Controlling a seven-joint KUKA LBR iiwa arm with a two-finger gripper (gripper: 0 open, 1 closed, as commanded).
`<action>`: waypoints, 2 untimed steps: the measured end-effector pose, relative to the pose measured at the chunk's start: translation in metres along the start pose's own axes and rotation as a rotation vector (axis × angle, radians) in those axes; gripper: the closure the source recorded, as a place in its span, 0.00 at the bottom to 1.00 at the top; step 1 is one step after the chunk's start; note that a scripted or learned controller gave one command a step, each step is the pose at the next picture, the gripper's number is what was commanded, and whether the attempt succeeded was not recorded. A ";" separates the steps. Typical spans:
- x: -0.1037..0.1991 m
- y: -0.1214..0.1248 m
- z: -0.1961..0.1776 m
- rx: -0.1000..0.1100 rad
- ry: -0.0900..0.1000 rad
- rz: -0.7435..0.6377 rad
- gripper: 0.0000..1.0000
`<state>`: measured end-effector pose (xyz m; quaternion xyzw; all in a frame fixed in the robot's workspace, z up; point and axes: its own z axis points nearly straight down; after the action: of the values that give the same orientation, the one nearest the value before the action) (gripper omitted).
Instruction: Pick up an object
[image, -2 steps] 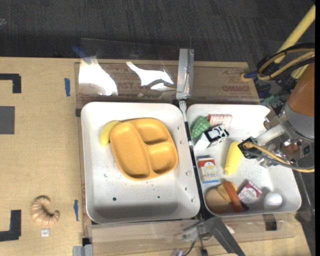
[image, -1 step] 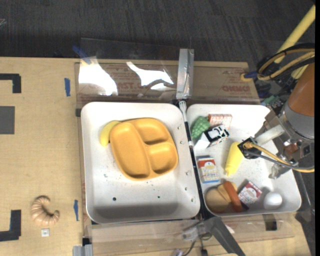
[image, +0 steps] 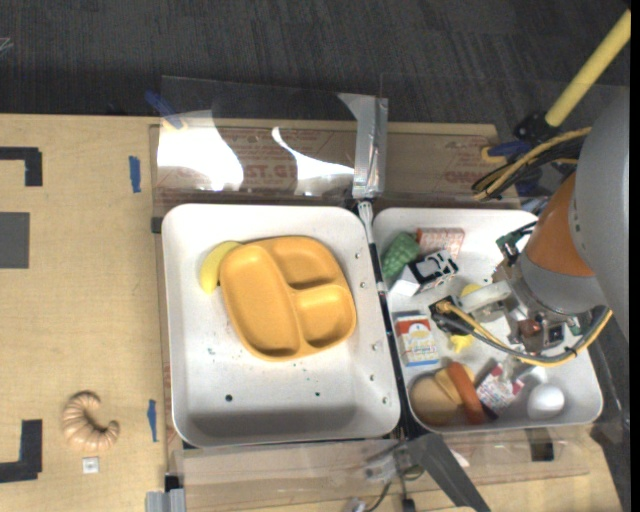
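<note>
The right bin (image: 590, 385) holds a heap of small objects. Among them are a green item (image: 400, 254), a red and white packet (image: 441, 240), a black and white piece (image: 435, 267), a small printed box (image: 417, 338), a tan round object (image: 434, 396), an orange stick (image: 463, 387) and a white ball (image: 546, 401). My gripper (image: 527, 335) hangs low over the right half of this bin, wrapped in yellow and black cables, just above a red and white wrapper (image: 495, 388).
The left bin (image: 190, 300) carries an orange divided plate (image: 288, 295) with a yellow object (image: 210, 264) peeking out at its left. A tan curled object (image: 90, 421) lies on the bench at the lower left. Clear plastic sheeting (image: 270, 150) stands behind the bins.
</note>
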<state>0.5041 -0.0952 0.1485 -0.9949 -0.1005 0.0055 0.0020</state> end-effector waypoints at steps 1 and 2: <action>0.073 0.029 0.060 -0.005 0.013 -0.043 0.00; 0.020 0.008 0.061 -0.003 0.012 -0.034 0.00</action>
<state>0.5242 -0.0987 0.0871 -0.9931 -0.1172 -0.0005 0.0014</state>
